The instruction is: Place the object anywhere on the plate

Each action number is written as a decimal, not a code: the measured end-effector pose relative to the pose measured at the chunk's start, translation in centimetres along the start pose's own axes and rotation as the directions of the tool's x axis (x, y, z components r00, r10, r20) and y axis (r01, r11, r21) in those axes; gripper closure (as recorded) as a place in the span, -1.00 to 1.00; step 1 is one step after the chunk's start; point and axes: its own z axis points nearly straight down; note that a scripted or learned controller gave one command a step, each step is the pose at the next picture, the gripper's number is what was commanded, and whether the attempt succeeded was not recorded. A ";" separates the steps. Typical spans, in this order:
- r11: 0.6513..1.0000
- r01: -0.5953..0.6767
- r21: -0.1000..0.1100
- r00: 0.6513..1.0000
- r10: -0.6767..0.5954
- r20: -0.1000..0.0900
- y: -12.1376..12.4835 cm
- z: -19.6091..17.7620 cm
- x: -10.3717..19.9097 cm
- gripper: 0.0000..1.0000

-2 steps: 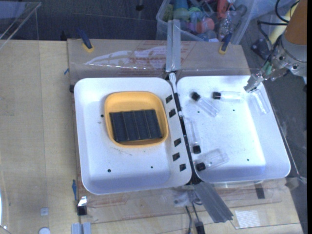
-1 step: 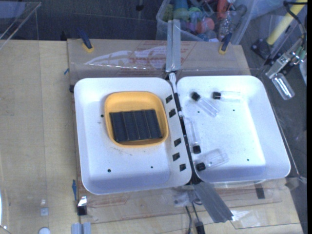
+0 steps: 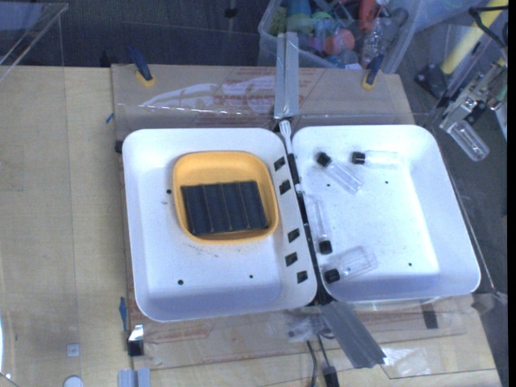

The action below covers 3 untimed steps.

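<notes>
We see the yellow plate (image 3: 224, 166) with a dark ridged block (image 3: 224, 208) in the left bin (image 3: 153, 289), and clear vials (image 3: 348, 262) in the right bin (image 3: 419, 216). Being clear and round, they could roll or slip. Of the hand's state we cannot tell.

No readable text anywhere

The yellow plate (image 3: 224, 196), the dark ridged block (image 3: 224, 207) on it, the 2 white bins (image 3: 153, 240) and the worktop (image 3: 56, 216) bear no lettering, labels, brands or numbers that can be made out.
</notes>
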 end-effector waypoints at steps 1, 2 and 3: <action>0.962 0.274 -0.001 0.962 -0.274 0.002 -1.0 -2.9 1.0 1.00; 0.829 0.559 -0.001 0.829 -0.559 0.004 -0.9 -6.3 1.0 1.00; 0.730 0.684 0.000 0.730 -0.684 0.004 -3.3 -13.5 3.6 1.00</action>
